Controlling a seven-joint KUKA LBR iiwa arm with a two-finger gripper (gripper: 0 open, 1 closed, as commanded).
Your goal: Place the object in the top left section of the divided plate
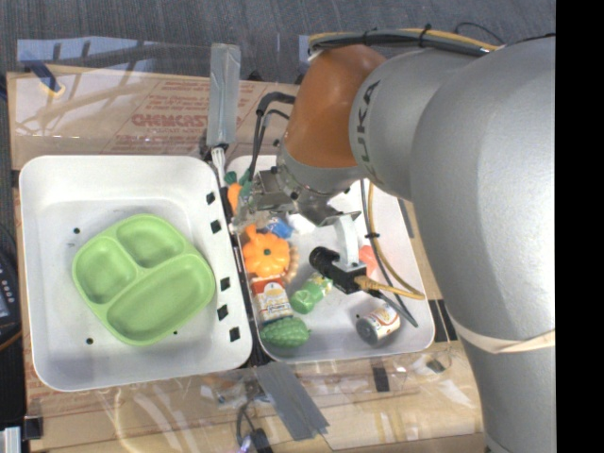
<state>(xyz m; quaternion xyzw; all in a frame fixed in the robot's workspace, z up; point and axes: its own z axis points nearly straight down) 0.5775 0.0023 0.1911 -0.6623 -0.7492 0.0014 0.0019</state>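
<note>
From the overhead camera view, the grey arm's gripper point(269, 201) is reaching down into the cluttered right white bin point(415, 333), beside a small orange toy pumpkin point(264, 256); its state I cannot tell. The light-green divided plastic plate point(142, 276) is waiting in the left white bin point(38, 253).

Two white bins sit side by side: the left bin point(57, 347) at frame left and the right bin point(415, 343) at centre. One green divided plate point(143, 278) has three sections. One orange pumpkin point(265, 254), one ketchup bottle point(272, 300), two green toy pieces point(286, 332) point(310, 297), one small can point(377, 324).
</note>
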